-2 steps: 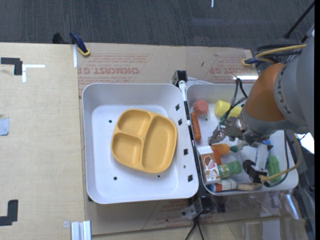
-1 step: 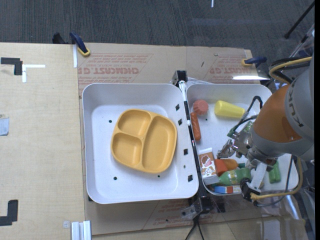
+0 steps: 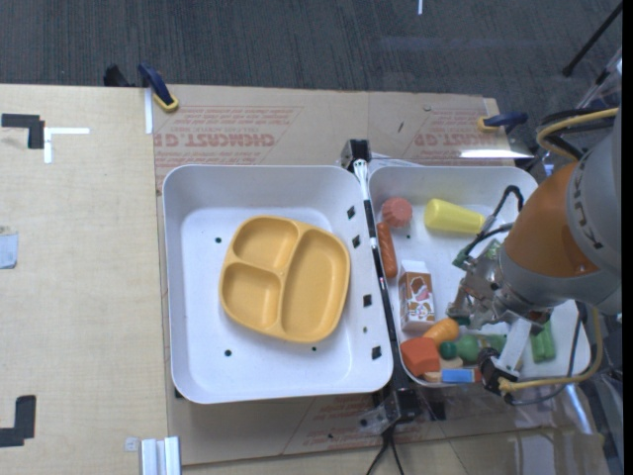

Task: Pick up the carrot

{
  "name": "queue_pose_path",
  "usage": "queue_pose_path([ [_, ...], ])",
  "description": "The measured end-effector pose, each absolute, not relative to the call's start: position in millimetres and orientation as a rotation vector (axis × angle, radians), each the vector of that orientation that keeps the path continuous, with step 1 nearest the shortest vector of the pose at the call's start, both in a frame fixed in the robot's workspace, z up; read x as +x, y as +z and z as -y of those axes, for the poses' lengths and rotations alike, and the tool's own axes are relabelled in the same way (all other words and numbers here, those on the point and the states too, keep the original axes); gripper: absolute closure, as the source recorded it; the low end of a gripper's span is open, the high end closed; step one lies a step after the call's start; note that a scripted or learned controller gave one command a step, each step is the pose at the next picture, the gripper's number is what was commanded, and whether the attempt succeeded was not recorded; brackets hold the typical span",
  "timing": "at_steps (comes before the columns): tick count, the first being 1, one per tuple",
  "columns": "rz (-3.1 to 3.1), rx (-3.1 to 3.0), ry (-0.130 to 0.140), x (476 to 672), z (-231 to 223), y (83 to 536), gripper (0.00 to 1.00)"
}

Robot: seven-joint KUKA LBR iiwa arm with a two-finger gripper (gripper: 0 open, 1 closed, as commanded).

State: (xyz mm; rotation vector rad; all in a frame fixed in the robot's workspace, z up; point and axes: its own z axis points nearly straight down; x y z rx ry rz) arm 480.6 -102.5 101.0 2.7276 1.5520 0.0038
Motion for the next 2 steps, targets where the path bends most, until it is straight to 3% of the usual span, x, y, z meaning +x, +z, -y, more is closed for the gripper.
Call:
queue_pose_path([
  [1, -1.552, 2.728, 0.004, 480.7, 102.3, 101.1, 0.0],
  [2, -1.444, 2.782, 0.017, 482.6, 117.3, 94.6, 0.0],
])
